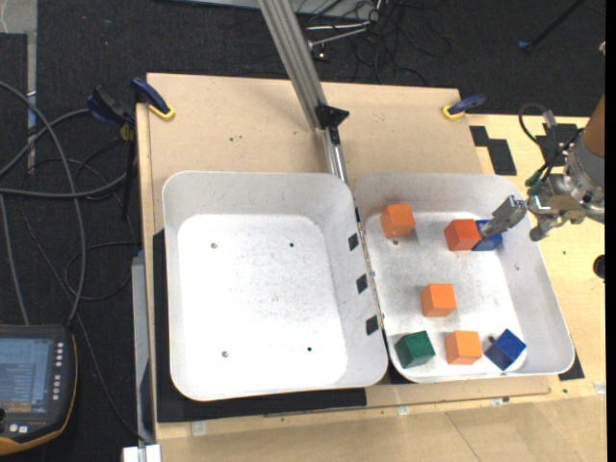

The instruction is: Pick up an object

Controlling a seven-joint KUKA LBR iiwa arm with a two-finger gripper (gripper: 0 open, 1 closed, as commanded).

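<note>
The hand (525,215) hangs low over the right bin (539,287), likely to grab. Red block (462,234) and blue block (489,242) sit just beside it. I cannot tell if it is apart.

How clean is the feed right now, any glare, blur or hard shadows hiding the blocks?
Camera view: lighting is even, with no glare on the right bin; the blocks cast only soft, short shadows. The orange-red block and green block read sharp. The gripper at the right edge looks slightly soft, and it partly covers a blue block.
</note>
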